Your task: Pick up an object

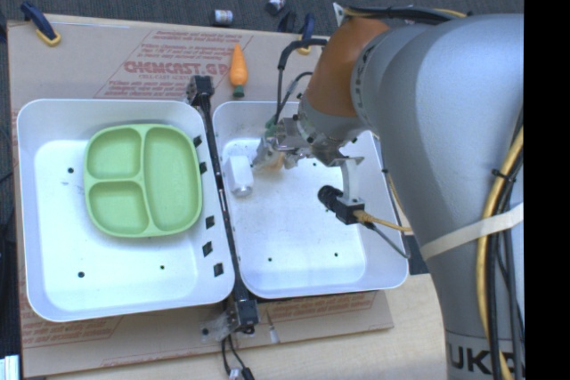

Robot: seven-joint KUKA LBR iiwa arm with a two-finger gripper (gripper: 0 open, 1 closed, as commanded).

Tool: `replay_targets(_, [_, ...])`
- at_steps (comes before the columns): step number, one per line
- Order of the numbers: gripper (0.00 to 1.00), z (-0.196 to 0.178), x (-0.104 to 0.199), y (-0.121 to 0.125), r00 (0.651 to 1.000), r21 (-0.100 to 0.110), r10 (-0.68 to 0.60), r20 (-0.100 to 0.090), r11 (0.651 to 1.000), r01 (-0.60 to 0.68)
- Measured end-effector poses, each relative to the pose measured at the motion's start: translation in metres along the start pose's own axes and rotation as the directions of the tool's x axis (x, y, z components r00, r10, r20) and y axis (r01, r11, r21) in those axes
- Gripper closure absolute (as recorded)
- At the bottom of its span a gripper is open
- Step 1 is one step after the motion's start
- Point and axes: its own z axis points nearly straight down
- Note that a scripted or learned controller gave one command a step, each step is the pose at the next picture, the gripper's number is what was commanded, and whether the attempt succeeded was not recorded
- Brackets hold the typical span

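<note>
The hand (272,151) hangs low in the right bin (303,267); its grip cannot be told. A pale cylinder (240,174) lies just left of it, and a green divided plate (142,181) further left.

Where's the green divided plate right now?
In the camera view, the green divided plate lies in the left bin, in its upper half, across the divider from the end effector in the right bin.

We are seeing the arm (427,102) covering much of the right bin (303,271), and its base is running off the lower edge. The gripper (272,151) is blurring into clutter, so we are not making out its fingers.
</note>
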Motion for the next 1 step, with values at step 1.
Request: replay_targets(1, [1.00, -0.0902, 0.0657, -0.0677, 1.000, -0.001, 0.002, -0.001, 1.000, -0.002])
